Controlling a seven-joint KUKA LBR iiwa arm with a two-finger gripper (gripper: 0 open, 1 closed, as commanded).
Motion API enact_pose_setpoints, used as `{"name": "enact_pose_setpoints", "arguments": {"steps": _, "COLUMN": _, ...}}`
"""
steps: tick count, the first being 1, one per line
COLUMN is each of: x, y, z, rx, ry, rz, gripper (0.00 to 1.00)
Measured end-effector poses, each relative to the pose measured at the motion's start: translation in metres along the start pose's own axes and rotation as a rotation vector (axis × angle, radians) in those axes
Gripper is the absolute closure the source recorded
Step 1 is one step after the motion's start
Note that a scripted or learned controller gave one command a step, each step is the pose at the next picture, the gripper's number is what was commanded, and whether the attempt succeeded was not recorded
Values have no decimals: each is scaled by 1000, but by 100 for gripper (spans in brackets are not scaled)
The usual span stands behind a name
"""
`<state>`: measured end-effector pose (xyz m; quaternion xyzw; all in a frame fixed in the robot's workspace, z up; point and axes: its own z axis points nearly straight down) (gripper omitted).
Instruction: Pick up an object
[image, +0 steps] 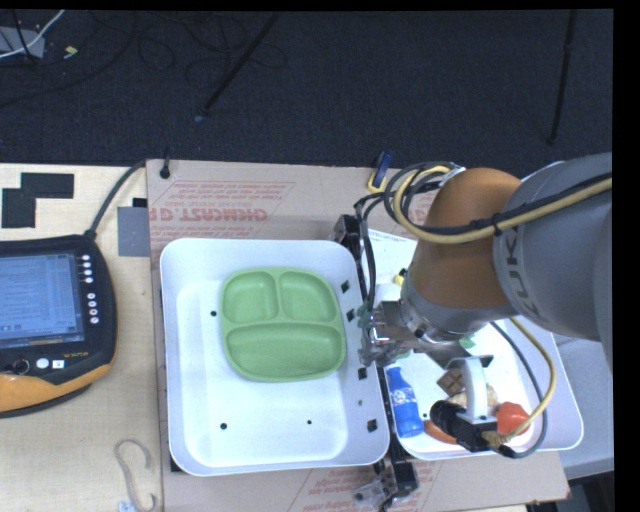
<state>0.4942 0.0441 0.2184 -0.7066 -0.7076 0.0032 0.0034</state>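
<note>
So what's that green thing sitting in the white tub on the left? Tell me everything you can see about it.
It is a green divided plate, pale matte green like plastic, roughly a rounded rectangle. It has three compartments: two smaller ones along the far side and one long one along the near side, parted by raised ridges. It lies flat and right side up on the floor of the left bin, toward the far right part. Nothing rests in it, and the arm is not touching it.

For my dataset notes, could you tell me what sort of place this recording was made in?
Most likely a robotics lab bench set up for grasping trials. A grey and orange arm reaches over two white bins, a teach pendant lies beside them, and loose cables trail across the dark floor behind.
</note>
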Motion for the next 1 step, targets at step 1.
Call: {"name": "enact_pose_setpoints", "arguments": {"steps": 1, "x": 3, "y": -4, "z": -9, "rx": -3, "ry": 0, "rz": 0, "gripper": 100}}
